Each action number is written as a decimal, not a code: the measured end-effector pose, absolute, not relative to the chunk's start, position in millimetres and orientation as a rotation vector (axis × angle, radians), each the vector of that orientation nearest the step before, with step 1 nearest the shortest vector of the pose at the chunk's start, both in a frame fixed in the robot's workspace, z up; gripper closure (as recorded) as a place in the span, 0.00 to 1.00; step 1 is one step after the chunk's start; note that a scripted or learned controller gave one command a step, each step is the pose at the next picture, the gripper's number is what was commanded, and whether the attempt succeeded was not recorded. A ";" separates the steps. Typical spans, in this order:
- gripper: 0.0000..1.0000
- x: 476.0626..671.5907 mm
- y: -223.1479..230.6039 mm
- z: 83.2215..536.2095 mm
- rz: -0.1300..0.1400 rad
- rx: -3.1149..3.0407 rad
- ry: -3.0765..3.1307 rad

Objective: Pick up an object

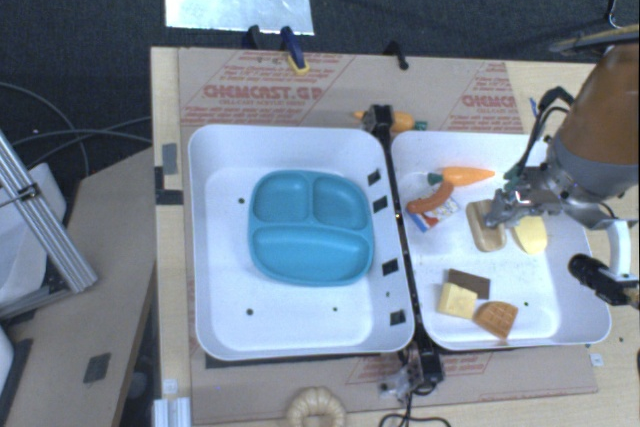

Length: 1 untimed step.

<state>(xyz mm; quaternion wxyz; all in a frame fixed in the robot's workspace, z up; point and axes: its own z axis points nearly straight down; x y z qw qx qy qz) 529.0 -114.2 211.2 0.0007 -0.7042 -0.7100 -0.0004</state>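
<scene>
In the right bin [580, 320] lie several toy foods. An orange carrot [466, 175] and a red sausage [430, 200] sit at the back left. A tan bread slice [485, 231] lies mid-bin with a pale yellow piece [531, 235] beside it. Near the front are a brown bar [468, 282], a yellow cheese block [457, 300] and an orange waffle piece [496, 317]. My gripper [507, 204] hangs low over the right part of the bread slice, close to the yellow piece. Whether it touches either one is hidden by the wrist.
The left bin [225, 315] holds a blue divided plate [310, 225]. A black divider with clips [392, 215] runs between the bins. The arm's body [600, 145] covers the right bin's back right corner. A black part [603, 278] overhangs its right rim.
</scene>
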 end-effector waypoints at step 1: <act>1.00 518.5 -62.6 227.8 -0.005 -2.210 -2.233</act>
